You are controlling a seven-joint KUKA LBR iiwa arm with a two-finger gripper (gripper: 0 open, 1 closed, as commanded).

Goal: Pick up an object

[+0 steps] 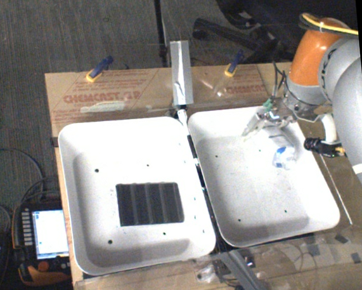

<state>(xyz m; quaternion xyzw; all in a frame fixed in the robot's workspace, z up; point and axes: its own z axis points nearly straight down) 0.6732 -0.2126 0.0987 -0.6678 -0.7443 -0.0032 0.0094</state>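
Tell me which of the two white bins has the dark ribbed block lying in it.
The left bin. The dark ribbed block lies on its floor, while the right bin has the arm's hand over its far corner and a small pale object.

Arm point(347, 87) cut off at right edge, pincer point(269, 118) fingers blurred

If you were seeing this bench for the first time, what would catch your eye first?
Probably the arm's orange band at the upper right, bright against the grey bench. Next, the black ribbed block lying in the left bin. Then the gripper over the far side of the right bin, with a small blue-and-clear object just beneath it.
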